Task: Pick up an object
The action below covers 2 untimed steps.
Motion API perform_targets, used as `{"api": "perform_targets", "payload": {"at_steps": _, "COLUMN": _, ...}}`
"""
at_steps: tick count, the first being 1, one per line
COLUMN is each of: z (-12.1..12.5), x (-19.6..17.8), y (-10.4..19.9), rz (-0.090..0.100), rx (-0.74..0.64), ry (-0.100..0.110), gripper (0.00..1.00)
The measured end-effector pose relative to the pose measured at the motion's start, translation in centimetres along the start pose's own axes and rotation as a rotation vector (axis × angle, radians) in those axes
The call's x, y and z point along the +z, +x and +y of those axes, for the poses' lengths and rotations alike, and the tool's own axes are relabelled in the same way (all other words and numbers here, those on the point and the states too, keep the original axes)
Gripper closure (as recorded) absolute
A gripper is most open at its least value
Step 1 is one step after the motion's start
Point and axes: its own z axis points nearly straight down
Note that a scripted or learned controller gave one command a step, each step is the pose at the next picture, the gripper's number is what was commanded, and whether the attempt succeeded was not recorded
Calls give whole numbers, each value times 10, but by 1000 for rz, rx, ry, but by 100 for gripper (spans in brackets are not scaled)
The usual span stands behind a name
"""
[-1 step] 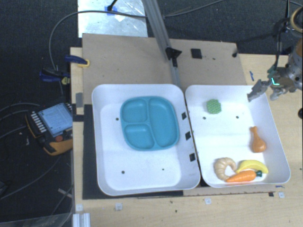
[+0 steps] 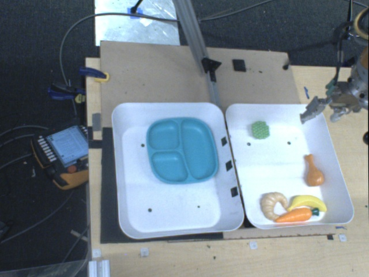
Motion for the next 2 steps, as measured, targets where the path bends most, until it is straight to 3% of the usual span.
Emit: {"api": "perform_targets", "payload": {"at_steps": 2, "z": -5, "x": 84, "y": -1, "rz": 1, "rx": 3, "ry": 4, "gripper": 0}}
